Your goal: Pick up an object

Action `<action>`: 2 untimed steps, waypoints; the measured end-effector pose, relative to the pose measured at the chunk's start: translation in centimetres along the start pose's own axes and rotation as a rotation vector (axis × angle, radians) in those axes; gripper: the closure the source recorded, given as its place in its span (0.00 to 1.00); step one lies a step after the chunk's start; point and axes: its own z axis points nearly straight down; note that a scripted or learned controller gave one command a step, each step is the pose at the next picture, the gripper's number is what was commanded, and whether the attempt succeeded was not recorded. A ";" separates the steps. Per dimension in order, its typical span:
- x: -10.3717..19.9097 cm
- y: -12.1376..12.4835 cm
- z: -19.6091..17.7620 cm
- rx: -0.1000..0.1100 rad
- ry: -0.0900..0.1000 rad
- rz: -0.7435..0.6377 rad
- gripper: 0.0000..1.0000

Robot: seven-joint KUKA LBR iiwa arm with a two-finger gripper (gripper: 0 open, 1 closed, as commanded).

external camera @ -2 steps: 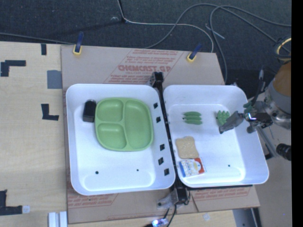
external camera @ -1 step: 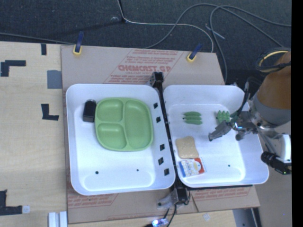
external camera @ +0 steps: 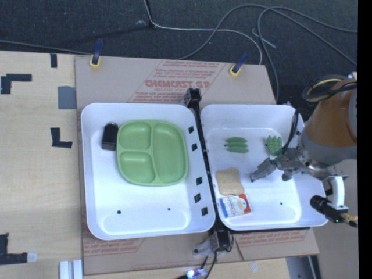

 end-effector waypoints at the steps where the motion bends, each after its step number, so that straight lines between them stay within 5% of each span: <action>1: 0.1 0.0 4.4 -0.001 0.000 -0.001 0.00; 2: 0.1 0.1 3.1 -0.003 0.000 -0.003 1.00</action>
